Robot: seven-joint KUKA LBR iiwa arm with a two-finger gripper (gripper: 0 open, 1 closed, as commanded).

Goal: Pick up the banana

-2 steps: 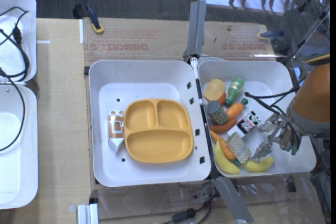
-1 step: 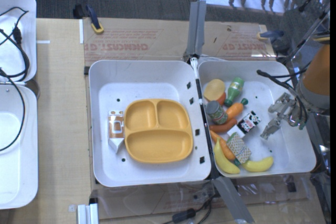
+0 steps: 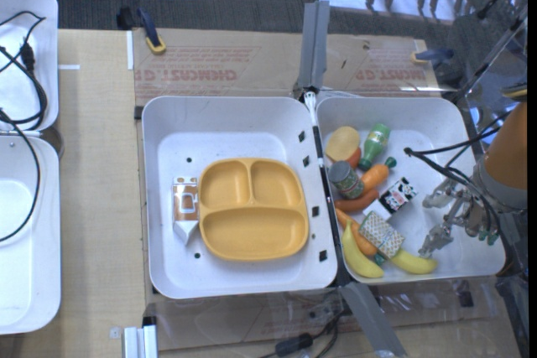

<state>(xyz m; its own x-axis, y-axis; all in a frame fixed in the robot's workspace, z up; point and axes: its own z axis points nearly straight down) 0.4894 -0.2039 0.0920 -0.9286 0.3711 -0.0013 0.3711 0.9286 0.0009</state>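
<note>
The yellow banana (image 3: 411,263) lies curved along the front wall of the right bin (image 3: 470,138), and a checkered box (image 3: 383,236) rests over its middle. My gripper (image 3: 430,225) hovers just above and right of the banana's right end, pointing left. It is open, with nothing between its fingers. Its lower fingertip (image 3: 426,248) is close above the banana's right tip.
The right bin's left half is crowded with a green bottle (image 3: 375,142), a carrot (image 3: 371,179), a can (image 3: 344,178), a round tan piece (image 3: 342,143) and a black-and-white box (image 3: 397,195). In the left bin sit a yellow divided plate (image 3: 252,210) and a small carton (image 3: 185,202).
</note>
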